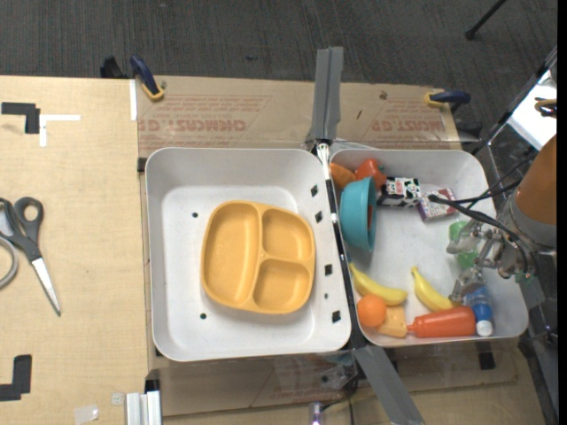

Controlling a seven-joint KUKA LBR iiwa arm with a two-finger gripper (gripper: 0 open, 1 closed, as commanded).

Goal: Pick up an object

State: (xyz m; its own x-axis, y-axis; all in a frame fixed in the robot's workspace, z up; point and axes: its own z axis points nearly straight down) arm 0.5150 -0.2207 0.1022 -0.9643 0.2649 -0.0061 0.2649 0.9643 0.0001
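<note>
Looking down from the near edge of the bench, we first meet the front of the right bin (496, 333), where an orange bottle with a white cap (447, 323) lies on its side along the wall. Just beside it to the left sits a round orange fruit (372, 310), touching a small yellowish piece (395, 325). A little farther in we see two bananas: one (376, 285) near the divider, the other (430, 291) closer to the middle of the bin, just above the bottle. A small blue-capped item (479, 306) rests near the bottle's capped end.

At the bin's right side the gripper (474, 259) hangs low over the floor, just above that blue item; we cannot tell how it is set, since the metal parts and cables blur together there. A green object (459, 232) shows right beside it.

Farther back, a teal bowl (358, 212) stands tilted on its edge against the divider, with an orange piece (366, 169) behind it and a small black-and-white carton (400, 191) next to a pinkish packet (437, 204).

In the left bin (168, 326) a yellow divided plate (259, 257) lies flat. Scissors (31, 246) rest on the bench at far left.
</note>
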